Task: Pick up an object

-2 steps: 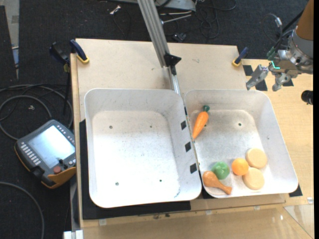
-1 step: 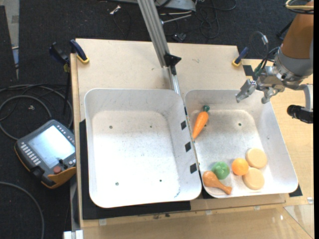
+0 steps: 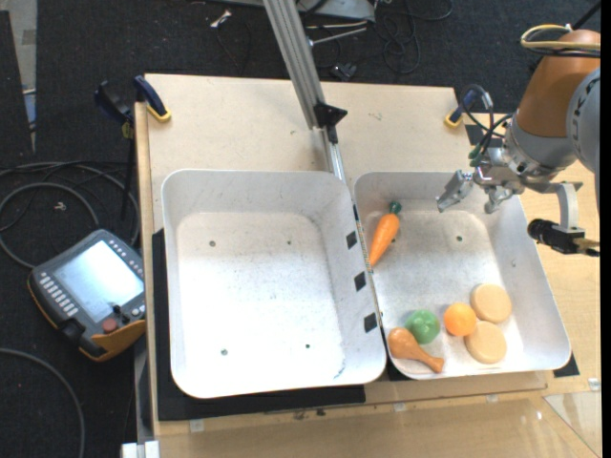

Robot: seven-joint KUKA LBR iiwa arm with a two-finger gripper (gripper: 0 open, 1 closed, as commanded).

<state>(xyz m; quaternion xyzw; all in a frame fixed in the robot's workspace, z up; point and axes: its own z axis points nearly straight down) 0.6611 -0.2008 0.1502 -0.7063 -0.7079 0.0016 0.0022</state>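
Observation:
The right bin (image 3: pixel 533 256) holds an orange carrot (image 3: pixel 383 236) with a green top, lying against its left wall. Near the bin's front sit a green round piece (image 3: pixel 422 326), a tan drumstick (image 3: pixel 414 349), an orange ball (image 3: pixel 460 320) and two pale round pieces (image 3: pixel 492 303) (image 3: pixel 487 343). My gripper (image 3: pixel 474 192) hangs over the bin's far right part, well away from the carrot and the front cluster. Its two fingers stand spread apart with nothing between them.
The left bin (image 3: pixel 177 256) lies beside the right one. A slanted metal rail (image 3: pixel 296 51) runs down to the divide between the bins. Clamps sit at the bench's far corners (image 3: pixel 148 98). A teach pendant (image 3: pixel 91 294) lies on the floor to the left.

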